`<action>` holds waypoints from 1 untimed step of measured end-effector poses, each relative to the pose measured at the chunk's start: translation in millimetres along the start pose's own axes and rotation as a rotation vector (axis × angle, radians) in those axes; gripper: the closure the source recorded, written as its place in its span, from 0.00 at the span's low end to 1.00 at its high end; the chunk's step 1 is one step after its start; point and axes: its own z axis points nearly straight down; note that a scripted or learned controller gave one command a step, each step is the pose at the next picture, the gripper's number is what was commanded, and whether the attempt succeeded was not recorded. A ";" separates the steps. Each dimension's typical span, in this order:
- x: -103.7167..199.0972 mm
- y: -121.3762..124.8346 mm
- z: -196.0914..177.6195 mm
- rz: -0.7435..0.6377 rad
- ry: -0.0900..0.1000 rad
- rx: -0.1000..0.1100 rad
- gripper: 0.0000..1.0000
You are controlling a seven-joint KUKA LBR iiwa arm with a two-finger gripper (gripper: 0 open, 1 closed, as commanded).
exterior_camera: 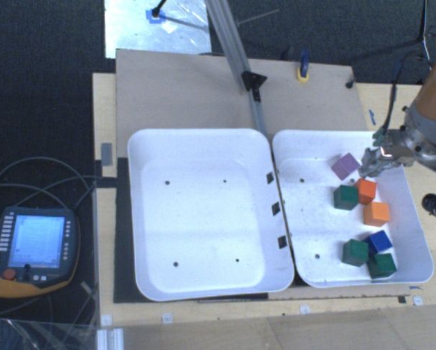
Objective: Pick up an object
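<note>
The gripper [372, 162] hangs over the upper right part of the right bin [305, 152], at the end of the grey arm [431, 122] that comes in from the right edge. Whether it is apart or together cannot be told; nothing is seen between its tips.

Just left of the gripper lies a purple block [345, 165], tilted on a corner. Right below the gripper sits an orange block [366, 190], and touching that block's left side is a green block [345, 197]. A second orange block [376, 212] lies a little further below, just beside the first. Further down, near the bin's lower right corner, three more cluster together: a blue block [380, 240], a green one [355, 252] to its left, and another green one [382, 266] beneath it, against the bin's rim. All seven blocks lie in the right half of this bin; any of them may be the one to pick.

Well to the left of the gripper, the left bin [141, 195] touches the right bin along a shared edge marked with small black clips [275, 208].

Far left, off the bench, a teach pendant [32, 250] with a lit screen rests on the dark floor; its writing is too small to read. Above the bins, a grey pole [229, 31] slants across the board, and a blue-and-yellow clamp [303, 65] sits at the board's upper edge.
</note>
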 end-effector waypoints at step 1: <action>44.6 24.5 -6.9 -0.005 0.002 0.000 1.00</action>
